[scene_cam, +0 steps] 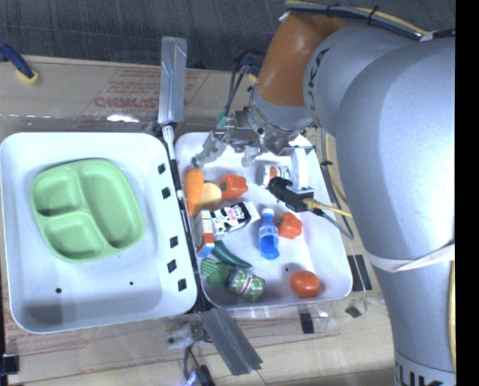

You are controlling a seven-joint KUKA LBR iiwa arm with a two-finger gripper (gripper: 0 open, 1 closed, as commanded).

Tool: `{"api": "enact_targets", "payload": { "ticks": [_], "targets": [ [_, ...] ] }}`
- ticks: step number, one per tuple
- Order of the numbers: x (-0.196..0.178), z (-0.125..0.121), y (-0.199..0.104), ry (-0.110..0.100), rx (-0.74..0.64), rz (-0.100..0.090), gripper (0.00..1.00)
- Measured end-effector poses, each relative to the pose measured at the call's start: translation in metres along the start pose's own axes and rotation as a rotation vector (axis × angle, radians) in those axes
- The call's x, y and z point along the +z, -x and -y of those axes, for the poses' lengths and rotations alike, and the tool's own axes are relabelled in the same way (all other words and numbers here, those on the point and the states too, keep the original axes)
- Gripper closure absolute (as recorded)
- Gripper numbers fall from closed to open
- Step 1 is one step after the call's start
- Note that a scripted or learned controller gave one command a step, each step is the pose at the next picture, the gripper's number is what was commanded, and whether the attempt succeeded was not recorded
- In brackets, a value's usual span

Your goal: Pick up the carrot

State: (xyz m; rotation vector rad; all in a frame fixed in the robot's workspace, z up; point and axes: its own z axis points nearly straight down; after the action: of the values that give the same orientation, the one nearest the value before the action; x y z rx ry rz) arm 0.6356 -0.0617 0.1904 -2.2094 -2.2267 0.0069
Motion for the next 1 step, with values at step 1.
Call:
{"api": "enact_targets", "payload": {
  "ticks": [1],
  "targets": [
    [0.0725,0.0044,0.0298,0.034,-0.071,0.008,0.00]
  ]
}}
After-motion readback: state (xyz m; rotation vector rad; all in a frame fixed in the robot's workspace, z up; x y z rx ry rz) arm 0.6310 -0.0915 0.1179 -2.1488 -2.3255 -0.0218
